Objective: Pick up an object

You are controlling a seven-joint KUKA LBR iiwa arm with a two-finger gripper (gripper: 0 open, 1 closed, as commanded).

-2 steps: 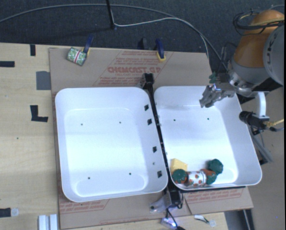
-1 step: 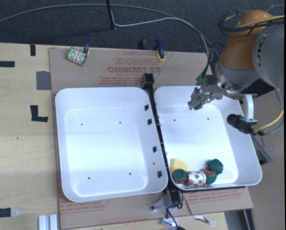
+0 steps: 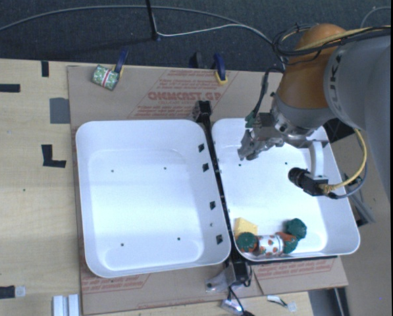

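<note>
Clustered at the near edge of the right bin (image 3: 334,232): yellow block (image 3: 245,226), green-capped piece (image 3: 247,241), small red-and-white can (image 3: 270,243) lying on its side, dark green round object (image 3: 295,228), all touching or just beside one another. Well apart from them, up toward the far left part of that same bin, gripper (image 3: 247,151) hanging over bare white floor, nothing between its fingers; open or closed, cannot tell. Left bin (image 3: 91,176) alongside, across a black divider (image 3: 212,176).
</note>
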